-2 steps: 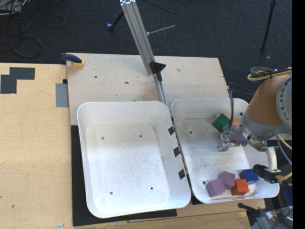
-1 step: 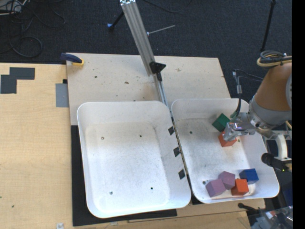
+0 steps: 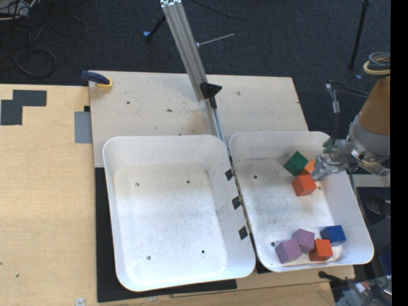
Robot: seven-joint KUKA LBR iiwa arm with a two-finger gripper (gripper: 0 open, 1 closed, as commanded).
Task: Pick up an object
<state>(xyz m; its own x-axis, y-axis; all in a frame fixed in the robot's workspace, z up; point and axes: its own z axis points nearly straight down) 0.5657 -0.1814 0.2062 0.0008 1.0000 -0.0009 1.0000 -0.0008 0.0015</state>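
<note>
Reaching in from the right edge of the frame, the arm sets its end effector (image 3: 320, 168) low in the right bin (image 3: 268, 144), just beside the orange block (image 3: 305, 185) and the green block (image 3: 295, 163) at upper right. Cannot tell whether it is released or clenched; nothing visibly grasped. Lower right corner holds two purple blocks (image 3: 294, 245), a blue block (image 3: 333, 234), another orange one (image 3: 321, 250). Left bin (image 3: 118, 146) sits alongside on the tabletop (image 3: 159, 101). Blocks look light, rigid, smooth-faced; best taken across two flat opposite sides
</note>
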